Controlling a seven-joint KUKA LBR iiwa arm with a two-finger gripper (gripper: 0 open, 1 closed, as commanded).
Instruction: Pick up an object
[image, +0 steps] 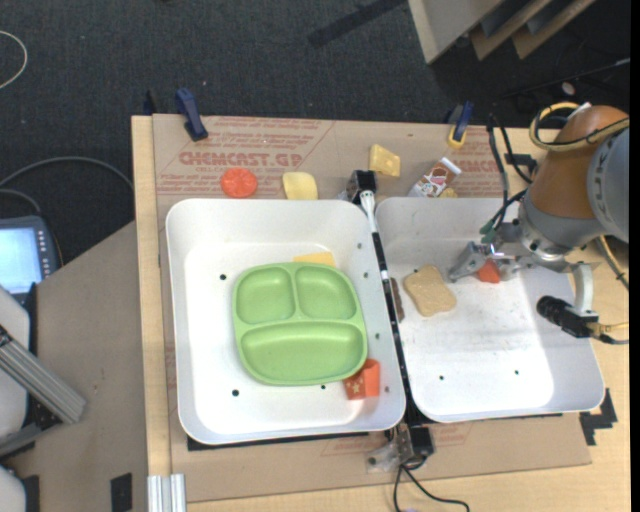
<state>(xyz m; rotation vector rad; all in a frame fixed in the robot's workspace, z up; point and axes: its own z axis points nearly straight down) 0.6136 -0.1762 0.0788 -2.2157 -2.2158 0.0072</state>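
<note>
- The grey arm (585, 175) is reaching in from the right, its orange band showing near the top, and is hanging its claw (483, 263) low over the right bin (520, 385).
- The claw's two fingers are standing a little apart, and a small red-orange piece (489, 272) is sitting between their tips; whether they are actually pressing on it, I cannot tell.
- A tan, bread-like slice (430, 292) is lying flat on the right bin's floor, just left of the claw and apart from it.
- The left bin (195, 300) is carrying a green divided plate (298, 322), with an orange block (364, 380) resting against the plate's lower right edge.
- A pale yellow piece (315, 259) is peeking out from behind the plate's upper edge.
- On the tabletop (160, 200) behind the bins, a red disc (239, 182), a yellow lump (299, 185), a yellow wedge (384, 160) and a small printed packet (434, 180) are lying in a loose row.
- Two blue clamps (190, 113) are gripping the tabletop's far edge.
</note>
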